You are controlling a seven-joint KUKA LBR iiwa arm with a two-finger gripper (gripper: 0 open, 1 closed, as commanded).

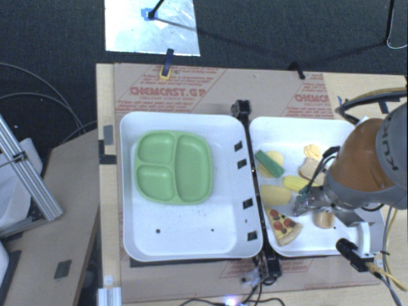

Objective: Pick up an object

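Camera view from above: hand (302, 204) down low in the right bin (299, 125), just beside a yellow toy food piece (274, 194) and near a toy pizza slice (285, 227). Cannot tell if open or closed (too dark and small there). Nothing seen held.

Yellow piece probably light, smooth and a bit slippery, not easy to break. Best grabbed across its narrow middle, not by the ends. Green block (269, 163) and other small toys close by, so easy to bump. Over in the left bin (191, 234), a green plate (173, 167).
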